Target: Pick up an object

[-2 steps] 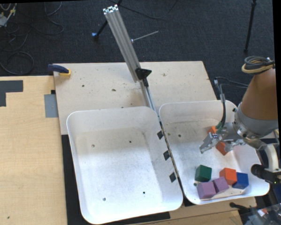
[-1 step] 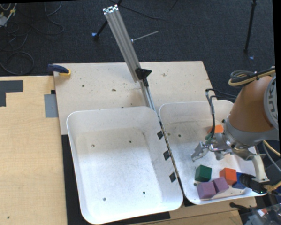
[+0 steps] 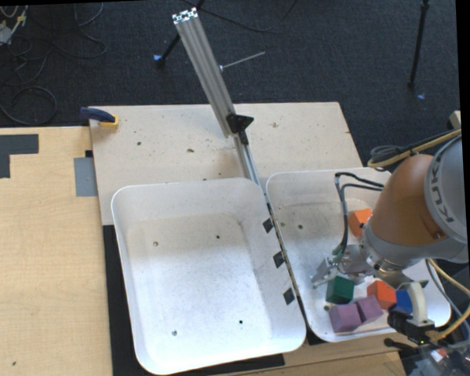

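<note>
Reaching in from 3 o'clock, my arm (image 3: 413, 205) hangs its end effector (image 3: 339, 270) low in the right bin (image 3: 298, 189), fingers spread just above the green block (image 3: 339, 290), with purple blocks (image 3: 353, 314) at its 5 o'clock.

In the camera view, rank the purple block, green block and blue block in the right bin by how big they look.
1. purple block, largest visible area.
2. green block, partly under the pincer.
3. blue block, a sliver beside the arm.
Both lower ranks are unsure, since parts are hidden.
</note>
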`<move>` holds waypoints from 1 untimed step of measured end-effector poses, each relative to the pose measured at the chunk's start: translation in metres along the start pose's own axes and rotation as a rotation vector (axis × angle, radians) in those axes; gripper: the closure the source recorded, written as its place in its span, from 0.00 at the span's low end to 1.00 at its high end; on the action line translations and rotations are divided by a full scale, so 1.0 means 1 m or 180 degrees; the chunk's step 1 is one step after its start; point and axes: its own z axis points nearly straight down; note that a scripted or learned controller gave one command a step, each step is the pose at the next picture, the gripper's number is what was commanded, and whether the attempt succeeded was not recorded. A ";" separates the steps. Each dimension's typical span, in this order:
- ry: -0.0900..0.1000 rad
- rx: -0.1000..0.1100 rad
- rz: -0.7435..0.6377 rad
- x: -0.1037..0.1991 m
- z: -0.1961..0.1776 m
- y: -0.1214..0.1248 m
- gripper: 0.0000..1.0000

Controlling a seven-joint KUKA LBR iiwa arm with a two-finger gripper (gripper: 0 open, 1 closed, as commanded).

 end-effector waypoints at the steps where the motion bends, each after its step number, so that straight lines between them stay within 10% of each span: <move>1: -0.0004 -0.0020 0.0025 -0.002 -0.013 0.001 1.00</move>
